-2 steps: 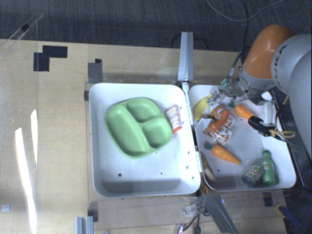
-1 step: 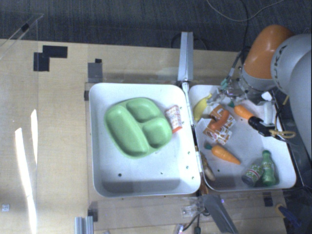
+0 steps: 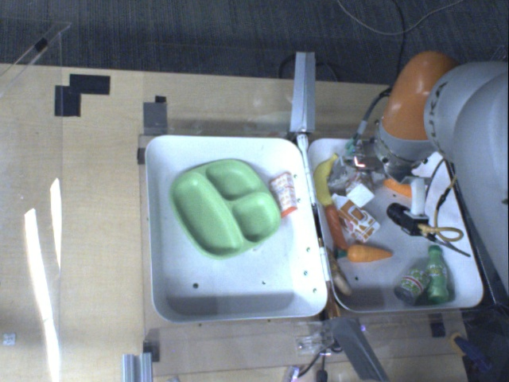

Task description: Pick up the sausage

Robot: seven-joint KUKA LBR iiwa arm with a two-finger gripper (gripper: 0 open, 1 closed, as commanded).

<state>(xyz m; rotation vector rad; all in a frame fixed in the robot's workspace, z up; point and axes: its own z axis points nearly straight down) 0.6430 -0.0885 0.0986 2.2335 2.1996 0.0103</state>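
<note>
Sausage (image 3: 335,229) is the slim, reddish-brown piece you see in the right bin (image 3: 471,291), below the gripper (image 3: 352,168) and a little to its left in the view. It is long and narrow with a smooth, dull skin. It lies flat, close along the bin's left wall, and runs down and slightly rightward away from the gripper. It is near the gripper but apart from it.

The gripper hangs over the upper left part of that bin, a tangle of grey metal under the arm's orange band. From this angle you cannot tell how wide it stands or whether it has hold of anything.

Just left of the gripper a yellow banana (image 3: 321,180) curves down the same wall, its lower tip close to the top end of the reddish piece. Below the gripper and just right of your target lies a small cardboard snack box (image 3: 360,221), printed in white, brown and orange. Further down, an orange carrot (image 3: 370,253) tapers to the right, its blunt end by the target's lower end. Well down and to the right of the gripper, a green bottle (image 3: 434,270) and a squat can (image 3: 412,286) sit together in the bin's lower right corner.

Far to the gripper's left, the left bin (image 3: 238,297) holds a glossy, pale green plate (image 3: 227,207) with three moulded compartments. A small red and white packet (image 3: 284,193) lies against its right edge.
</note>
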